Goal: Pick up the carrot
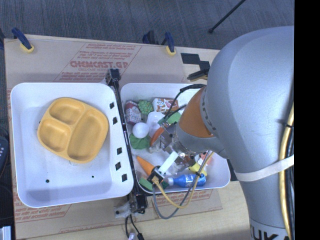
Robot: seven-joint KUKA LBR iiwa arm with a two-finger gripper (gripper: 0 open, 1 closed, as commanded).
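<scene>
In the right bin (131, 91), an orange tapered carrot (145, 164) lies near the left wall, its tip pointing up-left. A second thin orange piece (157, 134) sits slanted between a white egg (140, 130) and my gripper (166, 143). The gripper is low in the middle of this bin, just up and right of the carrot and close to the thin orange piece. The grey arm with its orange band (195, 121) hides the right half of the bin.
The right bin is crowded: a green leafy item (145, 106), a reddish packet (133, 113), a printed wrapper (164, 104), a blue bottle (190, 180) at the front. The left bin (30, 184) holds a yellow divided plate (73, 129).
</scene>
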